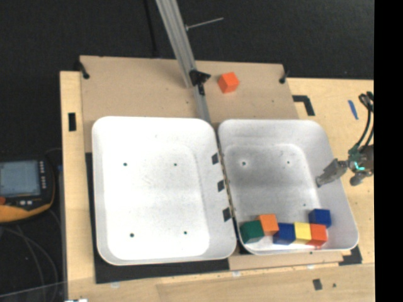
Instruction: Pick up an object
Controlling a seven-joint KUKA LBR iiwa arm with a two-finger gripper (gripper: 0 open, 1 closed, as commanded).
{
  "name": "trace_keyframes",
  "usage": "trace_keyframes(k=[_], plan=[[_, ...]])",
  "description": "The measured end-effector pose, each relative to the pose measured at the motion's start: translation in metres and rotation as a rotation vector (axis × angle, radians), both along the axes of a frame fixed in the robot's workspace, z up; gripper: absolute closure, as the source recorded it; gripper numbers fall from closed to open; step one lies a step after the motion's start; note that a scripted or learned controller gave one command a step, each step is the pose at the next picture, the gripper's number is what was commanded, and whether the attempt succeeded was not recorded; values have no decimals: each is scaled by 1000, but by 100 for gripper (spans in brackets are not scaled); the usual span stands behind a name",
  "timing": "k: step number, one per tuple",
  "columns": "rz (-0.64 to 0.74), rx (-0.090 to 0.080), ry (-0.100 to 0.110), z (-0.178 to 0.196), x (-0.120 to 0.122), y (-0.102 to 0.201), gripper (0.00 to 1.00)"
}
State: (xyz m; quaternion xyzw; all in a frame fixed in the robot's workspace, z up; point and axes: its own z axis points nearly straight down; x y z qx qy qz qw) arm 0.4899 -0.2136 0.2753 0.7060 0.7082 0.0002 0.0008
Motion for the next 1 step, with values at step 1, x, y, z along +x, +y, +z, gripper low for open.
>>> trace_keyframes(k=[1], plan=[[4, -3, -9, 76, 28, 20, 0]])
